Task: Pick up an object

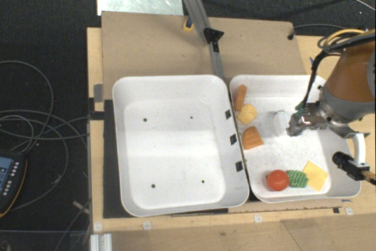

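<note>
Two shallow white bins sit side by side on a brown counter (153, 44); the left bin (126, 144) holds nothing, and the right bin (276, 84) holds toy food. At its left wall lie an orange carrot (239, 97), a yellow corn piece (248, 114) and an orange wedge (252, 138), while a red tomato (277, 180), a green vegetable (297, 178) and a yellow cheese slice (316, 176) sit along its near edge. The claw (295, 125) reaches in from the right beside a pale translucent cup (279, 121); whether it is open or closed cannot be told.
</note>
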Robot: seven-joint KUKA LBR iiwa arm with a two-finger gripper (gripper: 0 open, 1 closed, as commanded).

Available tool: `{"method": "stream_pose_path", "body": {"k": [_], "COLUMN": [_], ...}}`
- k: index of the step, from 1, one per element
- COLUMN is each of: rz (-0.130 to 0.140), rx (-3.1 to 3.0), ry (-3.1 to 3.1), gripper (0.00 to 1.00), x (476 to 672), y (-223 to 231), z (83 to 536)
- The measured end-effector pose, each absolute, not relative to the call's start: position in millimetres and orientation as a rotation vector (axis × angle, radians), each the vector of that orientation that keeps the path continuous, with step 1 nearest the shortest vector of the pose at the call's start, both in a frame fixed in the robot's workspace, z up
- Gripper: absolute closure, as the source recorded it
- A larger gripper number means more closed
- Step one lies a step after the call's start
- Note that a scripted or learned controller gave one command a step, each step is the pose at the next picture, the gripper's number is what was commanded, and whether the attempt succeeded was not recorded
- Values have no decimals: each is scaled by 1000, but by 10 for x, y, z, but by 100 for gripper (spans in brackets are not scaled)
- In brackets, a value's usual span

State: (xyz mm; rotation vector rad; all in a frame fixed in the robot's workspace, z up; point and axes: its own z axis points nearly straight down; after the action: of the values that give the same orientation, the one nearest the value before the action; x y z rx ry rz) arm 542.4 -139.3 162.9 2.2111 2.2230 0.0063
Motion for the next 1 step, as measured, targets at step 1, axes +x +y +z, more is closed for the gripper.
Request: {"method": "stream_pose_path", "body": {"k": [1], "rz": [7], "rx": [2211], "ry": [2224], "gripper": [100], "x": [5362], "y": [-1336], "z": [2156]}}
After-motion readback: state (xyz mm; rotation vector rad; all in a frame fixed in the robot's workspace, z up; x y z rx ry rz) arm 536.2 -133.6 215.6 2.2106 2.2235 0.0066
